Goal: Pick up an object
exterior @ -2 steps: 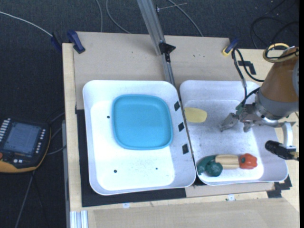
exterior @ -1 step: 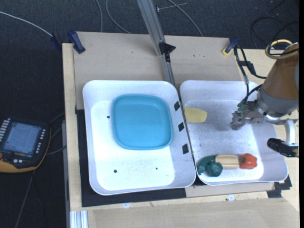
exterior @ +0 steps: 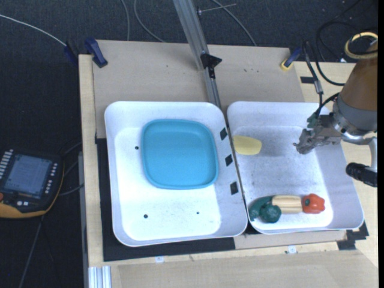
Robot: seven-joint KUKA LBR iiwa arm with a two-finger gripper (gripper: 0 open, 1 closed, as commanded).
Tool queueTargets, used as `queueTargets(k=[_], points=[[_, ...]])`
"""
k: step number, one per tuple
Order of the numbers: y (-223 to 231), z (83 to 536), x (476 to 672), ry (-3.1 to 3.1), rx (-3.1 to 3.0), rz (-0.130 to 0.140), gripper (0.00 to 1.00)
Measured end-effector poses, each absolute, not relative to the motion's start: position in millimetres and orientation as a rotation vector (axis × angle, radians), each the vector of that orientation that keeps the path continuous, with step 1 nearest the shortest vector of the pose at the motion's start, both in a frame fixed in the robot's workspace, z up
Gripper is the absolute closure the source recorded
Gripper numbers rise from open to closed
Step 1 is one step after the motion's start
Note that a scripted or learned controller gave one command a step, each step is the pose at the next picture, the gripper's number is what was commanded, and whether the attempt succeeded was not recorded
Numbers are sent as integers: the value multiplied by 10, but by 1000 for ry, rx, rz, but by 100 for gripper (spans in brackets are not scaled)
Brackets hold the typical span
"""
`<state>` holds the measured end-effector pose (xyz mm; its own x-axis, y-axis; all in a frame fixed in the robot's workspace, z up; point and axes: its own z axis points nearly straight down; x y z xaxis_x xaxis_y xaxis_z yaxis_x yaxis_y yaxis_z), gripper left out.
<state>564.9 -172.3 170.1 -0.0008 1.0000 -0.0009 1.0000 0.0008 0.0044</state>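
In the right bin (exterior: 336, 179) a pale yellow piece (exterior: 247, 145) lies near the left wall. Along the front wall sit a dark green object (exterior: 265, 211), a tan oblong piece (exterior: 287, 204) and a red piece (exterior: 312, 203), close together in a row. My gripper (exterior: 305, 144) hangs over the upper right part of this bin, to the right of the yellow piece and apart from it. Nothing shows between its fingers.
The left bin (exterior: 123, 179) holds a blue square plate (exterior: 180, 153). A metal pole (exterior: 191, 23) slants down to the gap between the bins. Blue and yellow clamps sit at the bench's back corners. A handheld pendant (exterior: 27, 179) lies on the floor at the left.
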Motion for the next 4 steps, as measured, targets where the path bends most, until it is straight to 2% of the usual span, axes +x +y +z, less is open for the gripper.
queueTargets(k=[1, 2, 4], points=[[-1675, 2263, 5576, 2219, 2218, 5, 100], [-1581, 2743, 5585, 2220, 2217, 5, 100], [-573, 2738, 5661, 2226, 2217, 2, 100]])
